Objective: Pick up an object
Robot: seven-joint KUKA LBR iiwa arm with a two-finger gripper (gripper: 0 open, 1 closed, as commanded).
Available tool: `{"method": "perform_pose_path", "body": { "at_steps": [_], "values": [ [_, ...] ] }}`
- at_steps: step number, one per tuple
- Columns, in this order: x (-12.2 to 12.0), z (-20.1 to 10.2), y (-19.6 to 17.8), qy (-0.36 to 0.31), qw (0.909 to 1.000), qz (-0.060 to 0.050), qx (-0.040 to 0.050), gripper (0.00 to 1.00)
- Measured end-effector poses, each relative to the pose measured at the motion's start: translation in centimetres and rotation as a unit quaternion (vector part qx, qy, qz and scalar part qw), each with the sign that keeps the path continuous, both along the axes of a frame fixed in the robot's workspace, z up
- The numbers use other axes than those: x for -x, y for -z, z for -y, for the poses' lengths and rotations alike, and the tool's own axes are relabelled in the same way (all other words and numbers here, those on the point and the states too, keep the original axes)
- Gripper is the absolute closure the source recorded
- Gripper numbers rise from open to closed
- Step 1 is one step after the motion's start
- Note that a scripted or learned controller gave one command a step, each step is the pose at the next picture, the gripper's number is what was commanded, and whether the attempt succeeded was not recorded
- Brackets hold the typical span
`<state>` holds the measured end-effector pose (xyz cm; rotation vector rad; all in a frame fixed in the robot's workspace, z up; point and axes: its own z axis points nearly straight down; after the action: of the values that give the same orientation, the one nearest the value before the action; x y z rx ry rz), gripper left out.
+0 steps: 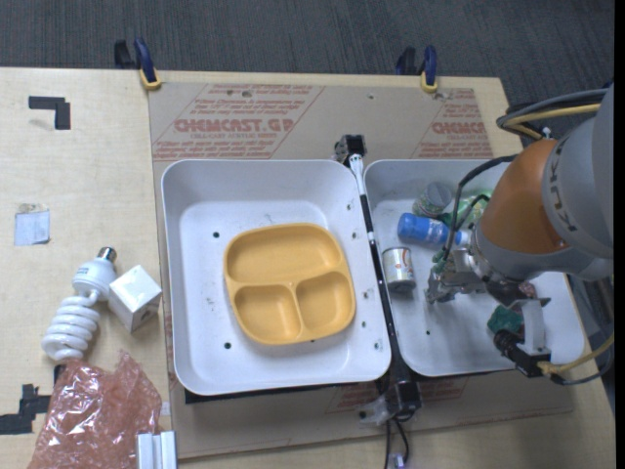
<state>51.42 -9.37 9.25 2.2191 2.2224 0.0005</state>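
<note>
Cans are seen in the right bin (430,355): a silver can (397,268) nearest the divider, a blue can (422,229) just behind it, long axis lying across. The gripper (444,286) is lowered just right of the silver can. Whether anything is grasped cannot be told.

yellow tray (289,283), white bins (195,291), blue can (420,229), silver can (397,268)
</note>
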Motion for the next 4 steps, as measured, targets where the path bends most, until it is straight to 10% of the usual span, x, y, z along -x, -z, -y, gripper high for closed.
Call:
{"method": "perform_pose_path", "body": {
  "at_steps": [1,2,3,4],
  "values": [
    [3.7,0.0,0.0,0.002,1.0000,-0.001,-0.0005,0.00],
    [-2.1,0.1,0.0,0.000,1.0000,0.000,0.0001,0.00],
    [1.9,0.5,0.0,0.002,1.0000,-0.001,-0.0003,0.00],
    [1.8,0.5,-1.0,0.001,1.0000,0.000,0.0001,1.00]
  ]
}}
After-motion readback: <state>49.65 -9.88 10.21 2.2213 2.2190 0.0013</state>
